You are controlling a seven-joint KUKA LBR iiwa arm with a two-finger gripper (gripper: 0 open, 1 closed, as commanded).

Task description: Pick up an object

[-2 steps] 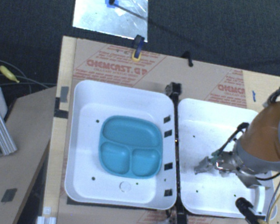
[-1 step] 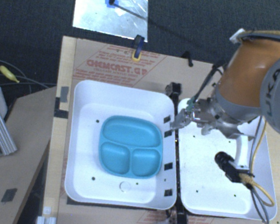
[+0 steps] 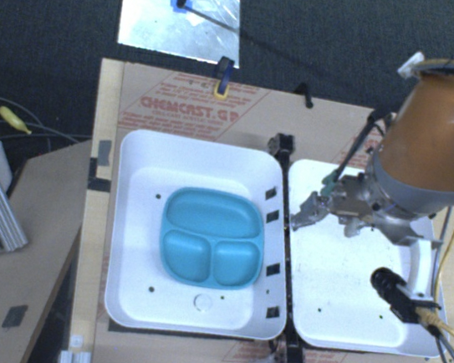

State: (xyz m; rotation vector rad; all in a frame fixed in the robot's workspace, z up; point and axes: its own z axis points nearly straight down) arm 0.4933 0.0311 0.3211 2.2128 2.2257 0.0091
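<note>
Camera view: approach step is judged to be in hand.
Object: a light-blue plastic three-compartment tray (image 3: 211, 238) is seen lying flat in the left white bin (image 3: 135, 205).
Gripper: the metal two-finger gripper (image 3: 300, 215) is held above the right white bin (image 3: 341, 325), near the divide; its aperture cannot be told, and nothing is seen held.
Next move: travel leftward over the tray is called for, then descent onto a rim.

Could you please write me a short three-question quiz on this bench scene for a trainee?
1. True or false: the blue divided tray lies in the left bin.
2. How many compartments does the tray show? A) two B) three C) five
3. Over which bin does the gripper hang?

Key:
1. True.
2. B, one long and two small.
3. The right bin, close to the divide between the bins.
</note>
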